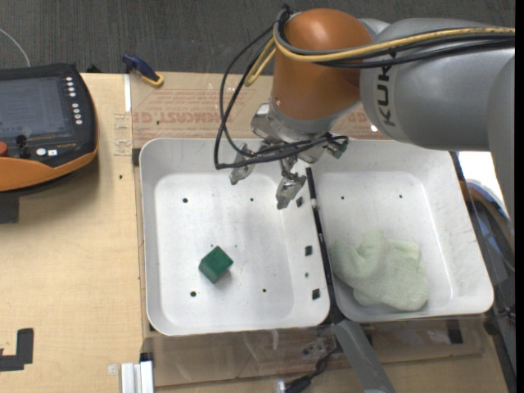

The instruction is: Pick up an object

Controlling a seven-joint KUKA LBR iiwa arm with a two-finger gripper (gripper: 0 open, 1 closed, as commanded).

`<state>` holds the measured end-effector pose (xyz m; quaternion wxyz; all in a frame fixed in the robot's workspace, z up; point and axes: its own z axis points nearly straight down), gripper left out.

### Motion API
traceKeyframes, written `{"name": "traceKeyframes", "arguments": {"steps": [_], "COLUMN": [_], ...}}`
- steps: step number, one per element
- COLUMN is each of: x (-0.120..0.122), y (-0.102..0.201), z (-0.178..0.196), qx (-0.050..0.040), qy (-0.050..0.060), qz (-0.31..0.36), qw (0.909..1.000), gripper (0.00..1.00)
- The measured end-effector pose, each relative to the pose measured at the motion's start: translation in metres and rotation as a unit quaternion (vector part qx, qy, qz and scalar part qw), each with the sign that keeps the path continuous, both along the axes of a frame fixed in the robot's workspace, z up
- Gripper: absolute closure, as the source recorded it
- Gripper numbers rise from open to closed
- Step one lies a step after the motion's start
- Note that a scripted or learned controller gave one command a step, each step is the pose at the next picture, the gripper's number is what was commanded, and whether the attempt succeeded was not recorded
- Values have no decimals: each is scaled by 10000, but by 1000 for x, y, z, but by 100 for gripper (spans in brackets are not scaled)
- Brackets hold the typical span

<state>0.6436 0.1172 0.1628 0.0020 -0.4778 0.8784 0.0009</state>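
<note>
A small green cube (216, 264) lies on the floor of the left bin (164, 219), towards its front left. In the right bin (442, 187) a crumpled pale green cloth (386, 271) rests near the front. My gripper (264, 182) hangs over the back of the left bin, near the divider between the bins, well behind and to the right of the cube. Its two fingers are spread apart with nothing between them. The orange wrist band and grey arm cover the back rim above it.
A teach pendant (41, 125) with an orange rim lies on the bench at the far left. A blue and yellow clamp (141, 68) sits at the back edge of the bench. Loose cables hang from the wrist over the left bin's back.
</note>
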Motion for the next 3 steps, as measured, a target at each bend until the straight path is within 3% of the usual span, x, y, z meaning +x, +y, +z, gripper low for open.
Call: {"name": "traceKeyframes", "arguments": {"steps": [1, 2, 3], "x": [13, 16, 15], "y": [-83, -115, -139], "z": [30, 37, 29], "qx": [-2, -4, 1], "qy": [-16, -20, -16], "qz": [1946, 3996, 6127], "qw": [9809, 9167, 7903], "gripper": [0, 0, 0]}}
